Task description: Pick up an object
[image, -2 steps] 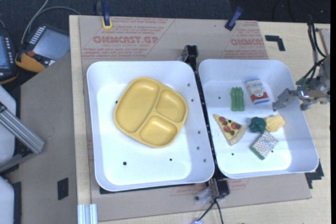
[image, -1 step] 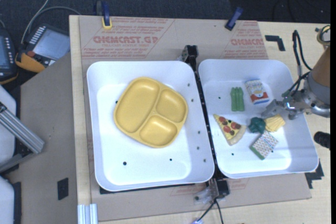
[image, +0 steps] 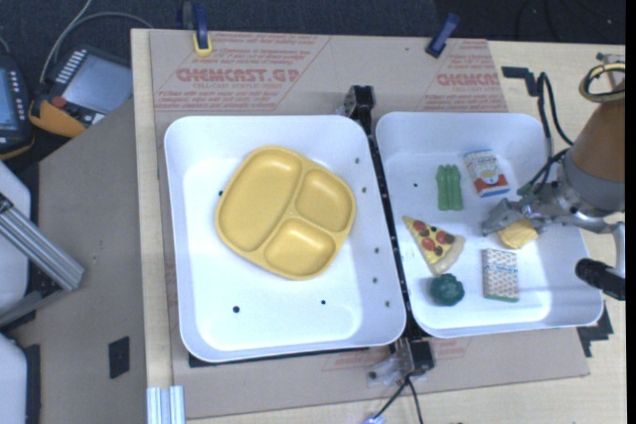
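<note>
Two white bins: left bin (image: 189,243) bears a yellow divided plate (image: 285,212); right bin (image: 427,139) holds small items. Arm (image: 601,154) enters from the right. Gripper (image: 509,218), fingers spread, straddles a yellow lump (image: 518,235) right of the pizza slice (image: 434,242).

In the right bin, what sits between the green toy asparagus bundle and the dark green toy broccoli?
The toy pizza slice lies between the green asparagus bundle and the dark green broccoli, seen in the camera view.
</note>
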`<state>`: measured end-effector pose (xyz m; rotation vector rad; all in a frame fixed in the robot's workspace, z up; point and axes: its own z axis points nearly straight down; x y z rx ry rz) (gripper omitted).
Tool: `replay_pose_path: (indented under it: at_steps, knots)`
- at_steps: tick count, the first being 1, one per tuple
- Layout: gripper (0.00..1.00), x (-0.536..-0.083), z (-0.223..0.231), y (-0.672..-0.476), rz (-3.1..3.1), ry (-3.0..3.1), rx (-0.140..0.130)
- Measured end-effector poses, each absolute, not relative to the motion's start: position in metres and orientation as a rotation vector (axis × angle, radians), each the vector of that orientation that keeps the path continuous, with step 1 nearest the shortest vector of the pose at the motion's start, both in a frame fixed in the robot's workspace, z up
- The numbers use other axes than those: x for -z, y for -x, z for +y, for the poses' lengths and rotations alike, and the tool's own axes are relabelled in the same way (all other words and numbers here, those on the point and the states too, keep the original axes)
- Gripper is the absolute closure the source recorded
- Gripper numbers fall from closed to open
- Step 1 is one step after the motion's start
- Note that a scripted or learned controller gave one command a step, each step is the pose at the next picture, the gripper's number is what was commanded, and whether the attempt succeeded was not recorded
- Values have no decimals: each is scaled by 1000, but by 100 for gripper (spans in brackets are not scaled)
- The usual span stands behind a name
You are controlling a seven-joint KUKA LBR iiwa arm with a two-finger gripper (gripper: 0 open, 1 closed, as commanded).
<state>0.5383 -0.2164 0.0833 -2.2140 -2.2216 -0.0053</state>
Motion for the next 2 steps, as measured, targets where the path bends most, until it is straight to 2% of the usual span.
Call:
replay_pose_path:
  at_steps: [1,2]
  knots:
    - [100,-94,-219,-537,-2222,2220,0]
    - [100,-152,-212,-534,-2227,2224,3]
